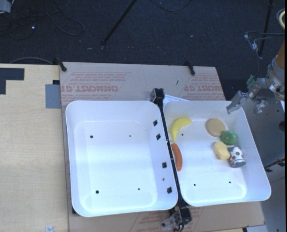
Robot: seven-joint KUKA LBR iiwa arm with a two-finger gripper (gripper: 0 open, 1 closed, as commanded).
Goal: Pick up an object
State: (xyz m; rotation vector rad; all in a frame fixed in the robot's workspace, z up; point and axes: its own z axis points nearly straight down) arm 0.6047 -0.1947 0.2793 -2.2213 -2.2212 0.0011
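Claw (247, 98) hangs off the right bin's (252, 187) far right corner, fingers spread, gripping nothing. Banana (179, 126), orange sausage (177, 157) and green ball (229, 137) lie inside the right bin.

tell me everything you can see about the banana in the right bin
The banana is a small yellow curved piece, smooth and plastic-looking like toy fruit, apparently whole. It lies flat on the floor of the right bin, in its upper left part, close to the divider between the bins. One tip points toward the bin's middle, the other curves down toward the orange carrot-like piece below it; whether they touch is unclear. Nothing grips it.
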